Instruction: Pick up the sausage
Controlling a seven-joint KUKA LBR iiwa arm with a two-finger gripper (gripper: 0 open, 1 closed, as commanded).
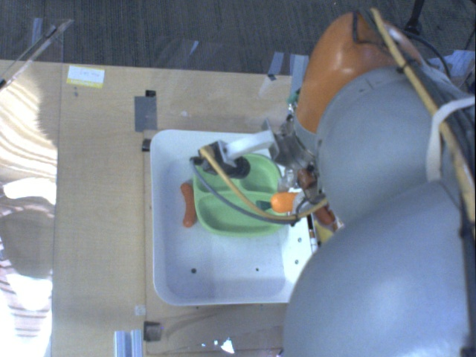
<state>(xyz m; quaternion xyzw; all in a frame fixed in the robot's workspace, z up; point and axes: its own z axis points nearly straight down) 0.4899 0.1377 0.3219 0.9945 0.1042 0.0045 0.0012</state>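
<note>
So, what matters for the next move is that the short, slightly curved reddish-orange sausage [188,204] is on the opposite side of the shallow green plastic dish [236,216] from the gripper [299,180].

The sausage lies on the floor of the shallow white plastic bin [223,285]. It's tucked in the strip between the green dish's rim and the bin wall on the view's left, roughly halfway along that wall. It looks like it's touching the dish rim, or as good as.

The gripper hangs over the dish's other rim, toward the bin's right wall, close to a small orange round thing [282,201] sitting there. My guess is the reach has to go straight across the dish toward the left wall.

The sausage's long axis runs parallel to that left wall, so one end points at the bin's far edge and the other at the near edge, with a slight bow in the middle. I reckon the grab should close across its narrow width, meaning along the line from the left wall to the dish. That's tight, because the dish rim is right there.

Is the gripper wide or narrow? Honestly I can't tell. The big grey arm and wrist hardware cover that part, and nothing shows gripped in it.
</note>
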